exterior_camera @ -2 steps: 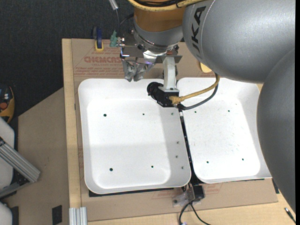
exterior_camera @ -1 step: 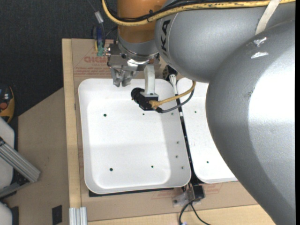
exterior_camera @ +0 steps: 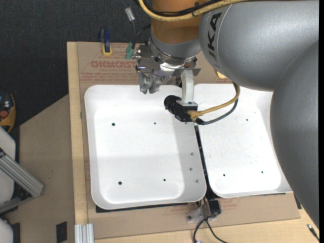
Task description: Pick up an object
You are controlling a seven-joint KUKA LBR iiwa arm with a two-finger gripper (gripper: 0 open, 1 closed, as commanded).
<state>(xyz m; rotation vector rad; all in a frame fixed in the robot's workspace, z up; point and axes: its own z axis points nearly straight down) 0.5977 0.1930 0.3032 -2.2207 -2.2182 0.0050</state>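
My gripper [exterior_camera: 149, 86] hangs under the orange wrist band, over the far edge of the left white bin [exterior_camera: 101, 151], near its back rim. A white bracket [exterior_camera: 188, 87] and a black cable fitting [exterior_camera: 177, 108] stick out from the wrist over the seam between the two bins. I see nothing held at the gripper's tip. The big grey arm covers the top right of the view and hides part of the right bin [exterior_camera: 243, 181].
A cardboard sheet [exterior_camera: 78, 135] lies under both bins, with a small blue and yellow clamp [exterior_camera: 106, 42] at its back edge. A yellow cable [exterior_camera: 217, 110] loops from the wrist over the right bin. Metal framing [exterior_camera: 20, 176] stands at the left.
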